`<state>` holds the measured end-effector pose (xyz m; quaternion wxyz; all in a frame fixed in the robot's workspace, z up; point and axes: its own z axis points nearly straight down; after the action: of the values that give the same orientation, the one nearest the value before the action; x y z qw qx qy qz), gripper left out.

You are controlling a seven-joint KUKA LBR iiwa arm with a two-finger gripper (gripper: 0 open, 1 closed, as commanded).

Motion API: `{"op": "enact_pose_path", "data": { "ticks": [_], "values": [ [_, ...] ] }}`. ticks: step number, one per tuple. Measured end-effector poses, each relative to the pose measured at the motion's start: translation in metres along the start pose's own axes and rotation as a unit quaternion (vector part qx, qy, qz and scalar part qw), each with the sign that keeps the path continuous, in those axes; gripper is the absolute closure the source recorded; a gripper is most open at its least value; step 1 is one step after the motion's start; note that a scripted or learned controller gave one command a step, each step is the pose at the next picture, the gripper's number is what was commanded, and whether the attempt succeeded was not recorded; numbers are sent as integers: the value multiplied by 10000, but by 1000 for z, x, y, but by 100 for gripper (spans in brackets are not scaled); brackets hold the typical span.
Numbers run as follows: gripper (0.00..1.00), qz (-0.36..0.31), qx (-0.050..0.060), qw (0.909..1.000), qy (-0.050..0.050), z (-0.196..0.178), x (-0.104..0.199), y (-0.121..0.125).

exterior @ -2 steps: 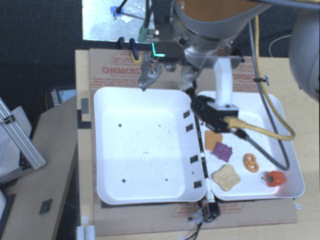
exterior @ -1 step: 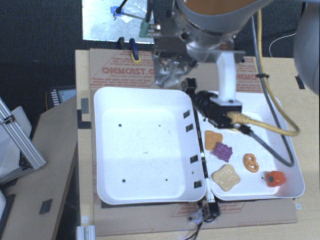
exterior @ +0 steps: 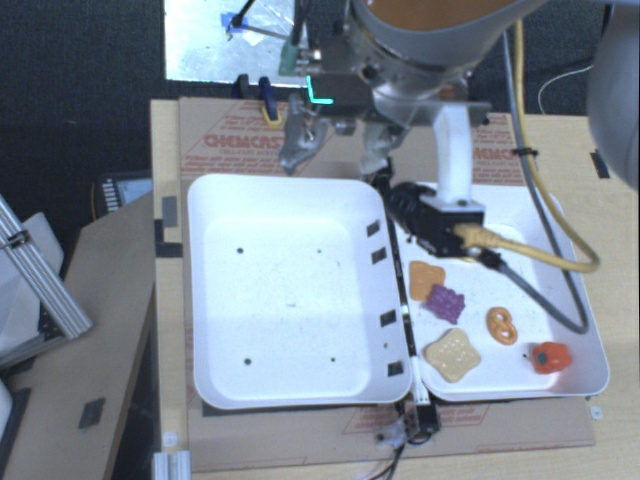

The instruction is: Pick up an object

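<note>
The claw (exterior: 330,148) hangs above the far edge of the left bin (exterior: 220,368), 2 fingers spread, gripping nothing. Candidates lie in the right bin (exterior: 590,373): bread slice (exterior: 452,355), pretzel (exterior: 501,325), purple block (exterior: 444,302), tomato (exterior: 549,357). All look light, rigid toys; pinch the bread's edges.

Single fixed camera above the bench (exterior: 160,148), looking down at a slant, both white bins (exterior: 290,298) in frame

A robotics lab — two white bins (exterior: 290,298) on a cardboard-topped counter (exterior: 240,133), loose cabling (exterior: 540,253) (yellow and grey), aluminium framing (exterior: 40,278).
</note>
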<state>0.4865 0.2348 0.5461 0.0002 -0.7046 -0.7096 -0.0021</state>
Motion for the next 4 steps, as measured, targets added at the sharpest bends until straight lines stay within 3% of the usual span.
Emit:
{"op": "enact_pose_path", "data": {
  "ticks": [1,2,3,4],
  "values": [
    [100,-15,-10,10000,9,-12,0,0],
    [0,-19,-6,10000,7,-11,0,0],
    [100,-35,-15,10000,15,-22,1,0],
    [0,-39,-12,10000,14,-22,1,0]
  ]
}}
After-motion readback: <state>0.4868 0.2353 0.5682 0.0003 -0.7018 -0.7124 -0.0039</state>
